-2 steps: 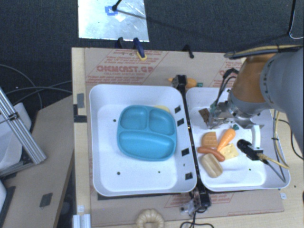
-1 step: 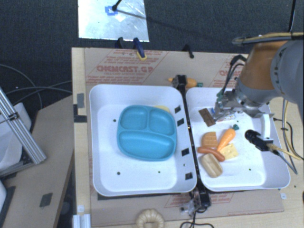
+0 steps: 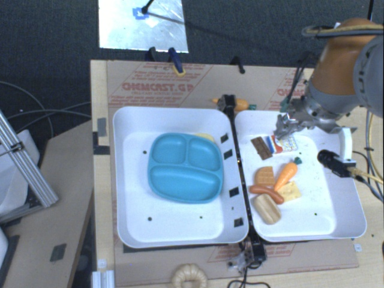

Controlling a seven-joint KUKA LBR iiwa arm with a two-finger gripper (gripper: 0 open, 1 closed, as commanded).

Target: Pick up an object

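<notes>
My gripper hangs over the back of the right bin, just above a small red, white and blue carton. A brown chocolate bar lies to the left of the carton. Nearer the front lie an orange carrot, a tan waffle piece, a red sausage, a yellow cheese wedge and a bread roll. I see nothing held between the fingers.
The left bin holds a blue divided plate with a yellow piece peeking out behind it. An orange item sits behind the bins' divider. A pale ring lies on the bench in front.
</notes>
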